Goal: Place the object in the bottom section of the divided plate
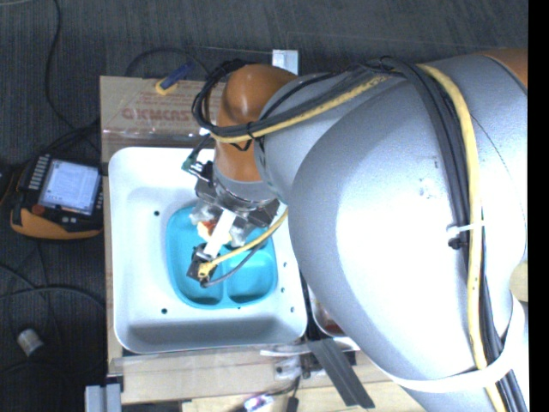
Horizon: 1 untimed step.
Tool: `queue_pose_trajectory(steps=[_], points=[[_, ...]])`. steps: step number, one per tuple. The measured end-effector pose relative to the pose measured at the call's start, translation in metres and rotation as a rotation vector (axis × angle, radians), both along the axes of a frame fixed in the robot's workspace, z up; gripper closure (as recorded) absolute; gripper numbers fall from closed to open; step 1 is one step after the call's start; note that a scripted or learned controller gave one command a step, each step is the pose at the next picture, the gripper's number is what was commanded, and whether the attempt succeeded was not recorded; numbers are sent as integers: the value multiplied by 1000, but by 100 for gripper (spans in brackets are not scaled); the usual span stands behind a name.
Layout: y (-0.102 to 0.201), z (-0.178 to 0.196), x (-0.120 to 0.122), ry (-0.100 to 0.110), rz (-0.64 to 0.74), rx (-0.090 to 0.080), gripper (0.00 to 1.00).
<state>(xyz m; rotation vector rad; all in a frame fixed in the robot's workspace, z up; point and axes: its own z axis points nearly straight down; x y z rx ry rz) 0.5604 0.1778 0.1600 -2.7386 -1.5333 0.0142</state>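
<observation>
Blue divided plate (257,283) lies in white bin (129,191), gripper (220,223) low over its middle; grip state and object's position cannot be told, so bottom-section placement is unconfirmed.

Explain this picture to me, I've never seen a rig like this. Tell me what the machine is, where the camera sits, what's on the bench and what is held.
The big grey robot arm fills the right side of the picture. It has an orange band above its wrist, and at its end is a two-finger gripper for picking things up. The single camera is fixed above the bench and looks down at a slant.

On the bench is a shallow white plastic bin, and in it lies a blue plastic divided plate. The gripper hangs right over that plate. I cannot tell from here whether it holds anything.

Left of the bench lies an orange-and-black handheld controller with a screen.
</observation>
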Motion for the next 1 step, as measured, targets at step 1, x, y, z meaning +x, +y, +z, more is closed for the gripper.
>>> queue_pose_trajectory(steps=[1], points=[[0,0,0,-1,0,0,0]])
